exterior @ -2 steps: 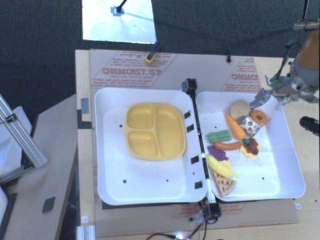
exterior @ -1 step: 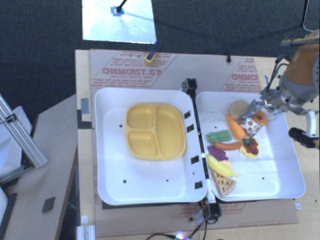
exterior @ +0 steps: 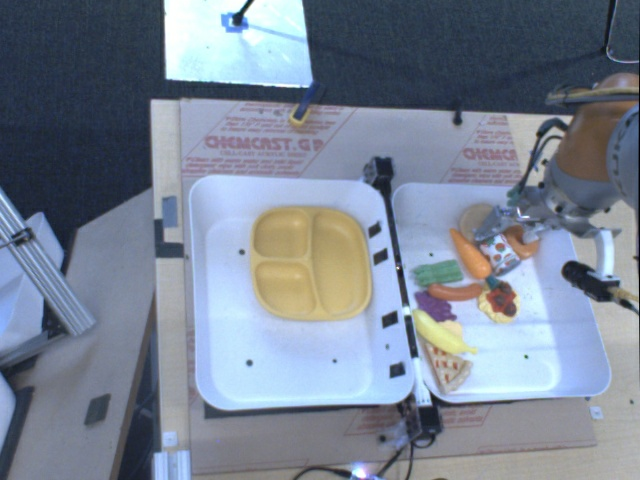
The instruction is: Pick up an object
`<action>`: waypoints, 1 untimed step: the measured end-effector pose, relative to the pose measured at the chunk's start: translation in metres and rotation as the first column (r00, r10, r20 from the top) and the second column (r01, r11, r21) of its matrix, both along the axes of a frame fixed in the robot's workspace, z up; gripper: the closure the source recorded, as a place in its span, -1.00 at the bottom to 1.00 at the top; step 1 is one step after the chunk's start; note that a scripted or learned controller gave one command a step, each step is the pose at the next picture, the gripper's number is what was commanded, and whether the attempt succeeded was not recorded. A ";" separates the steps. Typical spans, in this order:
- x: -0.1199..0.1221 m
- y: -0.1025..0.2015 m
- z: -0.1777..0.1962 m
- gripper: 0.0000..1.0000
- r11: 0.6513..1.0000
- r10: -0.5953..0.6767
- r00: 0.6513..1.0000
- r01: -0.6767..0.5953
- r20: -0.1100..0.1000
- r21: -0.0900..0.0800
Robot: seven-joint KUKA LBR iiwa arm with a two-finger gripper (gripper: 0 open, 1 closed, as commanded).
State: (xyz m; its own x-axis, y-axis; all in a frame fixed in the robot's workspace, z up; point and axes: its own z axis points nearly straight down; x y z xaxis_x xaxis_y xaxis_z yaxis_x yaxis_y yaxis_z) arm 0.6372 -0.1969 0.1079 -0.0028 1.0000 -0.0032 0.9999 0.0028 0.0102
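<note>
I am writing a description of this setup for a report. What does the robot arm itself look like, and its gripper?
The arm has a rounded grey body with a broad orange band above the wrist. Below it sits a metallic silver gripper of angular parts. Thin dark cables curve along the wrist on its left side. A black cylindrical part with a white bracket hangs beside the arm. No markings can be read.

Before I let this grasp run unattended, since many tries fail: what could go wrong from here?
The hand is down among crowded toy food in the right bin; the carrot lies close beside it, so it may grab two items or knock one aside. The small rounded pieces may slip.
</note>
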 end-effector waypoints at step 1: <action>0.005 0.000 -0.015 -1.00 1.000 0.003 1.000 -0.003 0.001 0.001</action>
State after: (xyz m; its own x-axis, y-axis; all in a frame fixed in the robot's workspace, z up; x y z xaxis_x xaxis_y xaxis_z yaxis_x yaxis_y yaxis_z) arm 0.6423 -0.1968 0.0931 -0.0060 1.0000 -0.0024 0.9999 0.0060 0.0108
